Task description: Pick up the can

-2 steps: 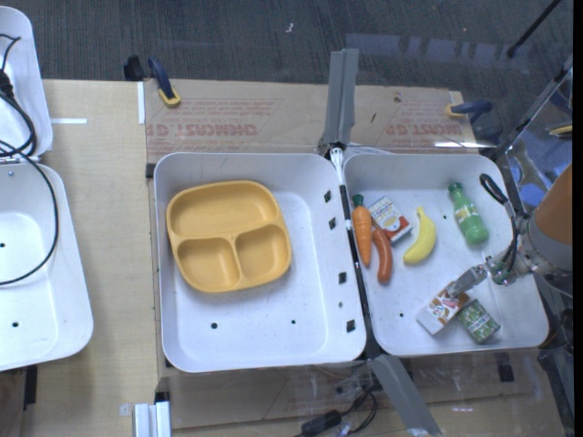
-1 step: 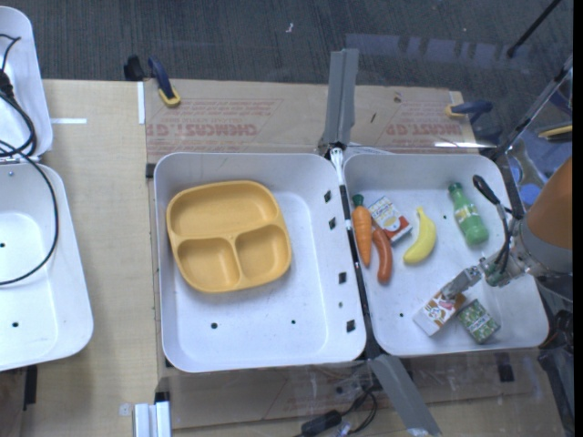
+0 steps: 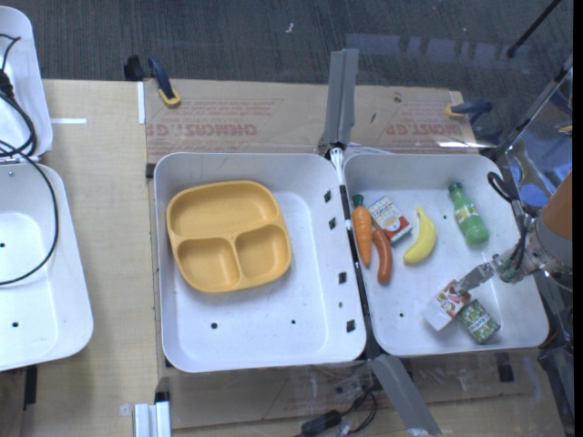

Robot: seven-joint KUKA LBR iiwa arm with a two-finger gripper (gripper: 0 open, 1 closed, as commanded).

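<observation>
From above, the hand [image 3: 475, 278] is reaching in from the right over the right bin [image 3: 414, 167], its tip hanging just above a small carton [image 3: 447, 304] near the bin's front right corner; whether it is touching the carton I cannot tell, and whether it is released or clenched I cannot tell either. The can [image 3: 478, 321] is lying on its side with a green label, touching the carton's right side, just below the hand's tip. The right bin is holding seven things: one can, two cartons (the second [image 3: 388, 217] near the bin's left side), one banana [image 3: 420, 238], one green bottle [image 3: 468, 214], one carrot [image 3: 363, 233] and one sausage [image 3: 383, 257] beside the carrot. The left bin [image 3: 182, 335] is holding one yellow tray [image 3: 229, 235] with three compartments. Both bins are sitting side by side on the tabletop [image 3: 100, 144].
</observation>
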